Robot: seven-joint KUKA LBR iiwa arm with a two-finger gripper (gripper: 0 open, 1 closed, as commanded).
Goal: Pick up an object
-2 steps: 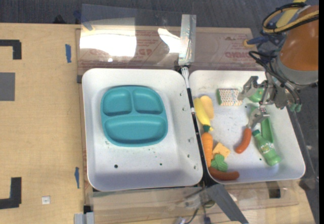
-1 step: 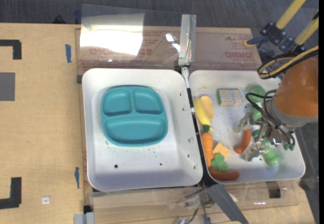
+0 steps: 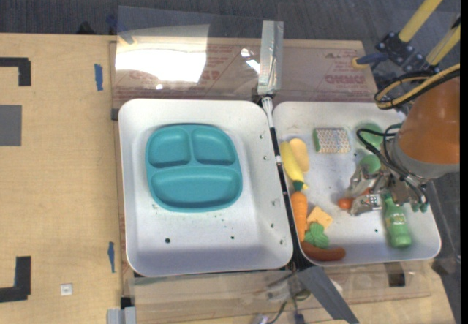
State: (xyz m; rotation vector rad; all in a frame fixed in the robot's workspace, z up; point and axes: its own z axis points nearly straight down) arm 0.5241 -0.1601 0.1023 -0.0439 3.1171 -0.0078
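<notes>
Your pincer (image 3: 363, 194) is down in the right bin (image 3: 431, 246), low over a small orange-red piece (image 3: 345, 203) that lies on the bin floor just beside it. You cannot tell from this slant whether it is spread or pressed together, and nothing can be seen pinched in it.

That small piece looks like toy food: light, hard plastic, smooth and apt to skid or pop out if caught off-centre. Being so little, it wants a squeeze straight across its middle. The green bottle (image 3: 398, 226) just right of the pincer would be the easier catch, stiff and long; take it across its body, not its cap.

Along the bin's left wall lie a yellow banana (image 3: 295, 158), an orange carrot (image 3: 299, 213), a cheese wedge (image 3: 318, 216) and a red sausage (image 3: 324, 253), all crowded. A speckled sponge (image 3: 331, 140) sits apart near the back, soft and light.

The left bin (image 3: 139, 242) holds a teal divided plate (image 3: 194, 167).

Red print shows on the clear sheet (image 3: 322, 70) behind the bins, upside down and too faint to read.
</notes>
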